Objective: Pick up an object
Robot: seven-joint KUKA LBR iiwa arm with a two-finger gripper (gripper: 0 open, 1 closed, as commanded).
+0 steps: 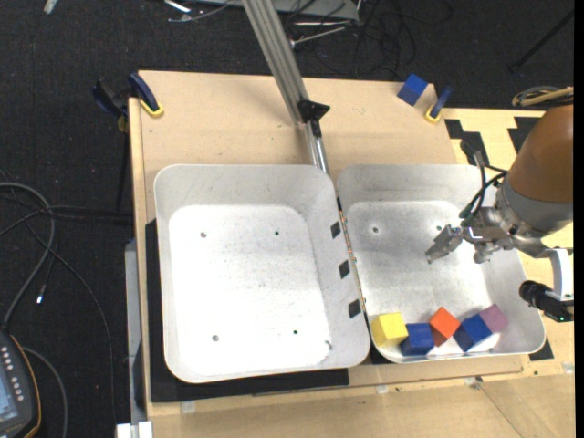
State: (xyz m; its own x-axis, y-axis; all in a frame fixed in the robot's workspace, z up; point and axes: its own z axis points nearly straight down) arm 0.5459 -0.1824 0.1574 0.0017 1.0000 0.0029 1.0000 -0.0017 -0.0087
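The jaws (pixel 449 243) hang over the middle of the right bin (pixel 401 245), reaching in from the bin's right side; they look slightly spread with nothing between them, though they are small and dim, so how wide they stand is hard to judge. Behind them the grey wrist runs back to the orange band (pixel 552 153) of the arm (pixel 534 203) at the right edge of the bench (pixel 228 130). All the objects lie well apart from the jaws, bunched along the near edge of the right bin: a yellow block (pixel 390 328) toward the near left corner, a blue block (pixel 419 338) just beside it, an orange block (pixel 444 324) next, then a second blue block (pixel 474 332) and a pale purple block (pixel 494 318) toward the near right corner. These blocks sit close together, some touching. The left bin (pixel 182 272) lies side by side with the right one, their inner rims meeting near the bench's middle. A loose blue block (pixel 413 88) rests on the bench near its far right corner, beside a yellow-tipped clamp (pixel 435 106); another clamp (pixel 144 97) grips the far left corner. A slanted metal rail (pixel 278 48) crosses the far edge.
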